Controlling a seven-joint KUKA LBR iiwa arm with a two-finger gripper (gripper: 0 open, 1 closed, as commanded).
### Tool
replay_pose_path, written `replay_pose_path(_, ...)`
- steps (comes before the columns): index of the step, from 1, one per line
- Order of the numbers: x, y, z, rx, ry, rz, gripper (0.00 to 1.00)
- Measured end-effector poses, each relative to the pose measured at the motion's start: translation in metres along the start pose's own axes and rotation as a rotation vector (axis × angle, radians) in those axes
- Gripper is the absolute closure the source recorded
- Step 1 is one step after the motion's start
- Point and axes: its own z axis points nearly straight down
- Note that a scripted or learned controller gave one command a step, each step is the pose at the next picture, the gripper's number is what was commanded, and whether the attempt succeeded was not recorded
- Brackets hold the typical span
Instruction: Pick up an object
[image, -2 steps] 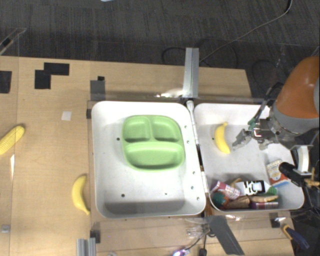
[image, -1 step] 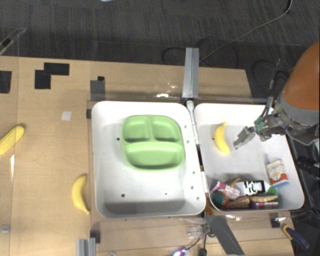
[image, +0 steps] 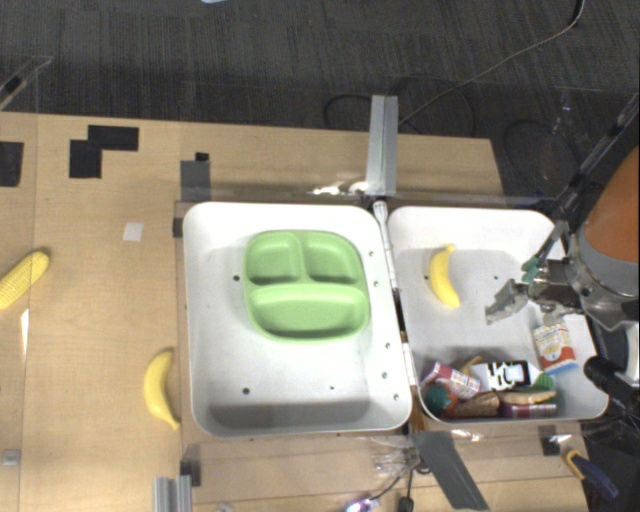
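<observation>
1. Jaws: open or shut, I cannot tell; the gripper (image: 510, 297) hangs over the right bin (image: 480, 232), nothing visibly in it.
2. Nearest target looks like the banana (image: 443, 276), lying loose on bare floor just left of the gripper, an easy reach.
3. Other objects crowd the near edge: a heap of packets (image: 487, 387), harder to single out.
4. Left bin (image: 210, 300) holds a green tray (image: 305, 283), well apart.

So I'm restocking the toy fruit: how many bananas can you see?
2. One banana lies in the right bin, at its far left. Another banana lies on the bench, left of the left bin. The clutter pile could hide more.
</observation>
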Motion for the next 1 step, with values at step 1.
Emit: replay_pose_path(1,0.0128,0.0758,0.1315,0.003,0.0,0.141,0.0)
